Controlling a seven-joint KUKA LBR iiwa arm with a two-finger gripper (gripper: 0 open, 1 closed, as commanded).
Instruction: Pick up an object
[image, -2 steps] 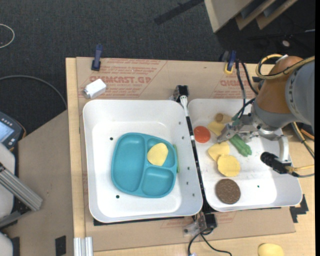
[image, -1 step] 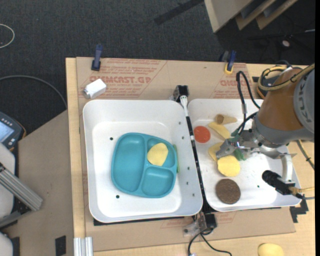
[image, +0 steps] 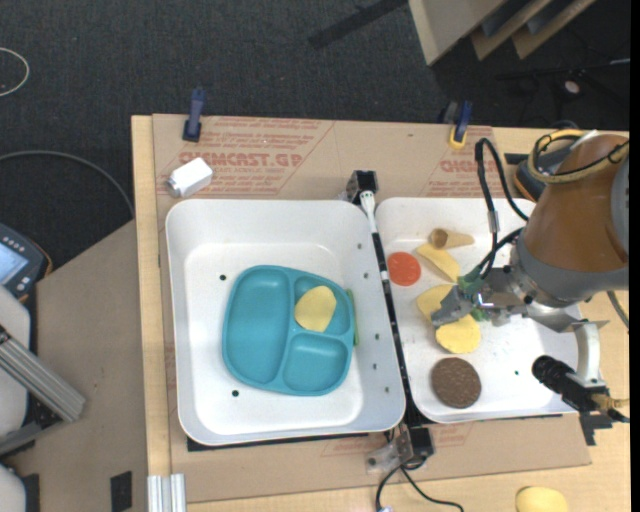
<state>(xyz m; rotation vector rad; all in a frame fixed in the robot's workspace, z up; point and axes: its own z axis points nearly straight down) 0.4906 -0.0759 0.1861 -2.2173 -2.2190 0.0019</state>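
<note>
Nearest the camera, in the right bin (image: 560, 405): one brown round disc (image: 456, 382), flat, lying apart from the other pieces. Just beyond it, one yellow flat piece (image: 459, 336), rounded, with a second yellow piece (image: 436, 300) overlapping its far edge.

Gripper (image: 468, 303): stood low over these two yellow pieces, at or just above them. Whether its tips were spread or closed could not be told; nothing was seen held between them.

Farther: one red round disc (image: 403, 268); one yellow wedge (image: 438, 262); one tan cone-like piece (image: 447, 238) near the bin's far wall.

Left bin (image: 190, 250): one teal divided tray (image: 290, 328), holding one yellow oval piece (image: 316, 309) in an upper compartment.

Handling, by judgement: the yellow pieces looked like light, stiff toy food, thin and probably smooth, so liable to slip. Best taken across the narrow width at an exposed edge.

Obscured: the arm covered the right bin's right side. The overlap of the two yellow pieces was partly hidden by the gripper.
</note>
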